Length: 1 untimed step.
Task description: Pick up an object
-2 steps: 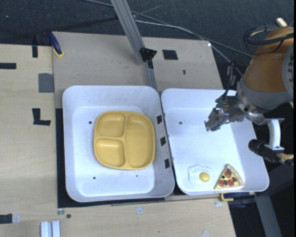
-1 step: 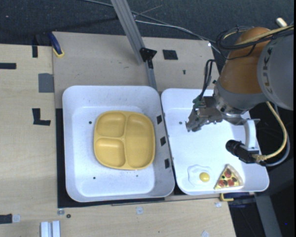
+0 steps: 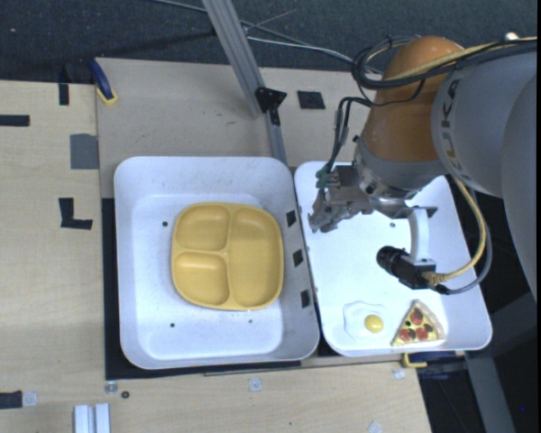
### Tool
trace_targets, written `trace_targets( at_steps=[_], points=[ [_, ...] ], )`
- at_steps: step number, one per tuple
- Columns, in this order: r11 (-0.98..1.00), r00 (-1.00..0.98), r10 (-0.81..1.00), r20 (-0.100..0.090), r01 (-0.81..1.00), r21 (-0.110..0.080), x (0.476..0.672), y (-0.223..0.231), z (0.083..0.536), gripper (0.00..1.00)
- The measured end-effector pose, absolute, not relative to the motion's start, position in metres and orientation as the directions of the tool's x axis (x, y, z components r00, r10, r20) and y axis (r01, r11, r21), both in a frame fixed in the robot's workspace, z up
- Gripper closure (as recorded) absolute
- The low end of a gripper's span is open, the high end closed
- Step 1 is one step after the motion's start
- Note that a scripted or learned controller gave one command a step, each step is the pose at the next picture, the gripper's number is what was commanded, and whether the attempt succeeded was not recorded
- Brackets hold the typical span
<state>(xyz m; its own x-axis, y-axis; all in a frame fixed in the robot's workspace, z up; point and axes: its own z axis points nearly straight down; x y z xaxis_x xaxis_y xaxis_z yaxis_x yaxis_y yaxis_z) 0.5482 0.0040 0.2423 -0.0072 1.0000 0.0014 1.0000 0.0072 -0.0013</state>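
Observation:
A toy fried egg (image 3: 364,319) lies at the near edge of the right bin (image 3: 343,269). Beside it on the right rests a toy pizza slice (image 3: 419,325). My gripper (image 3: 325,216) hangs over the far left part of the right bin, well away from both toys. Its dark fingers point down toward the bin floor with nothing seen between them. The orange band and grey arm rise behind it to the right.
The left bin (image 3: 144,242) holds a yellow divided plate (image 3: 226,255) in its middle. A black cable plug (image 3: 404,266) hangs from the arm over the right bin. A grey metal post (image 3: 243,52) slants up behind the bins.

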Motion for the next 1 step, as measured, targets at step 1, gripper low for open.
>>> trace_targets(
  at_steps=[1],
  points=[
    [0.007, -0.007, 1.000, 0.000, 1.000, -0.001, 0.5753, 0.0577, 0.2336, 1.00]
  ],
)
